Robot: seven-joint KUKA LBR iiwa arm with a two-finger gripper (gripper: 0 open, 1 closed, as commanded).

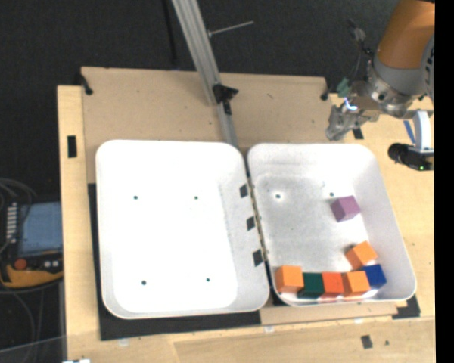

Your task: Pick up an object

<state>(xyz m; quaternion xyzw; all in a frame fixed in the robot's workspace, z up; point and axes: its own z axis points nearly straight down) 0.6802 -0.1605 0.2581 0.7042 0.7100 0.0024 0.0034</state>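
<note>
Nothing is picked up yet, by the look of it: the left bin (170,225) holds no blocks, while every block lies in the right bin (318,172). A purple block (345,208) sits alone mid-bin, and orange, green and blue blocks (331,280) crowd the near wall. The gripper (340,121) hangs above the right bin's far rim, well apart from them all; whether its jaws are spread or closed I cannot tell.

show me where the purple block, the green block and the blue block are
purple block (345,207), camera view, on its top face
green block (312,283), camera view, on its top face
blue block (375,275), camera view, on its top face
</note>
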